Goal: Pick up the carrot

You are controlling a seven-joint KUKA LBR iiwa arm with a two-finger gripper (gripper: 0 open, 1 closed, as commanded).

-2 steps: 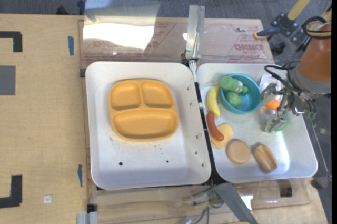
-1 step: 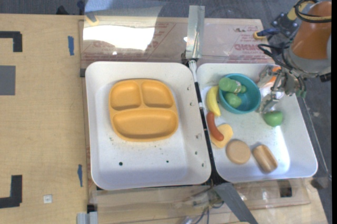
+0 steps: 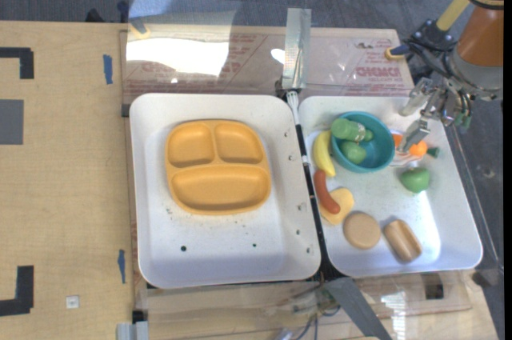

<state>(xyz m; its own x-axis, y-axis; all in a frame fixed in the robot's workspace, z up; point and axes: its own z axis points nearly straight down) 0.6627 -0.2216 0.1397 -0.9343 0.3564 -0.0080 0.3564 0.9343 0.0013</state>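
Note:
The carrot is small and orange with a green top. It lies in the right bin beside the teal bowl, near the bin's far right side. My gripper hangs just above the carrot, reaching in from the right. It is open, and one fingertip sits close over the carrot's upper end. I see nothing held between the fingers. The bowl's rim hides part of the carrot.
The teal bowl holds green pieces. The right bin also holds a green apple, a banana, a sausage, a round bun and a bread roll. An orange divided plate sits in the left bin.

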